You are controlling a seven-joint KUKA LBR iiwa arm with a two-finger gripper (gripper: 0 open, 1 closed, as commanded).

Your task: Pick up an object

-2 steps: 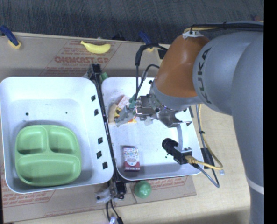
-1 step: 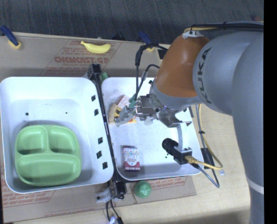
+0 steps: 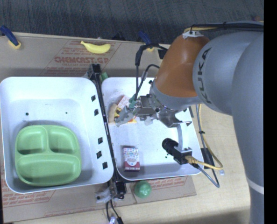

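Objects for picking lie in the right bin [image 3: 189,169]: a small red box [image 3: 131,158] near its front edge, and a jumble of bits [image 3: 121,110] by the left wall, just beside my fingers [image 3: 129,114]. Whether those are apart or together I cannot tell. I should settle squarely over one piece, clear of the wall, before closing.

Beneath me the desk [image 3: 222,190] is pale wood, largely covered by a brown cardboard sheet [image 3: 59,59] printed with red lettering. Blue clamps pin that sheet at eleven o'clock [image 3: 10,36] and near twelve [image 3: 145,37]. Beyond the desk's far edge, across the whole twelve o'clock side, lies dark grey carpeted floor [image 3: 82,6]. The light is even and soft.
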